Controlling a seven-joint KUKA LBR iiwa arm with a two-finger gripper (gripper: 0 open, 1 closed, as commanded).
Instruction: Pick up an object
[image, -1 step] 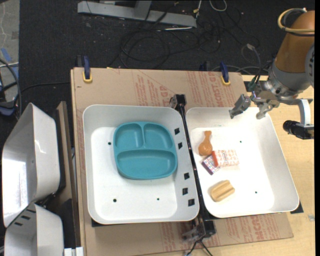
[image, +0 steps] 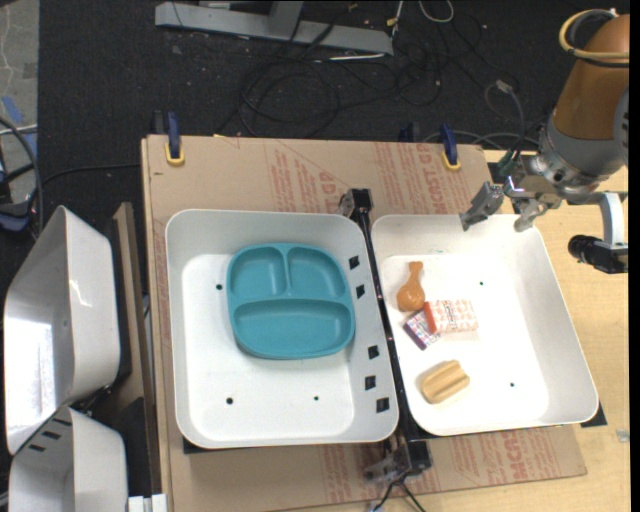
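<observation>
The gripper is seen above the far rim of the right bin, its fingers apart and nothing between them. A toy drumstick, a small carton and a bread roll are grouped near that bin's left wall, with bare floor toward its right rim. A teal divided plate lies in the left bin. Both bins rest on a cardboard sheet.

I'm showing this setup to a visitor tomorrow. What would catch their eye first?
Probably the teal divided plastic plate, alone in the left white bin. Next, the small cluster in the right white bin: an orange drumstick-shaped toy, a small red-and-white box and a tan bun-shaped toy. The end effector hovers open over that bin's far edge.
</observation>
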